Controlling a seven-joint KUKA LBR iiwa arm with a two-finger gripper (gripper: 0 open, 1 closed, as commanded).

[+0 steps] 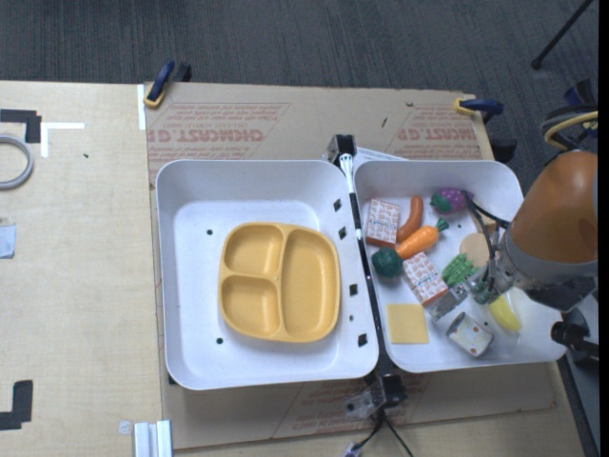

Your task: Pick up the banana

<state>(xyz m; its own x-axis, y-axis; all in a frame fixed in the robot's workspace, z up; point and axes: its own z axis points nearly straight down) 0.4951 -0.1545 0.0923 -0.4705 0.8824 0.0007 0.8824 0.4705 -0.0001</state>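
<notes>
Pale wood bench (76, 284) w/ a sheet of brown cardboard (285, 122) under two shallow white bins side by side. Nearest the camera, right bin (419, 355): flat yellow cheese-slice square (407, 324), small grey-white boxy toy (470, 335), and the short yellow plastic banana (504, 313) lying near that bin's right wall. Grey arm w/ orange band (566, 212) reaches in from the right; its hand (483, 287) sits low just beside the banana, at its upper-left end, amid green leafy toy (458, 268) and red-white printed carton (423, 278). Can't tell how far the hand is spread or whether it has hold of anything; too cluttered and shadowed.

Left bin (190, 255): yellow three-compartment plastic plate (282, 281), alone.

Farther back in right bin: orange carrot (419, 240), dark green round veg (386, 264), reddish sausage (410, 217), second printed carton (383, 221), purple grape bunch (449, 199).

Risk, as a judgement: hand looks off-centre from the banana, so closing there could catch the green toy or carton instead, or nudge the banana against the wall so it slips out. Curved smooth plastic = poor grip if pinched at the tip
</notes>
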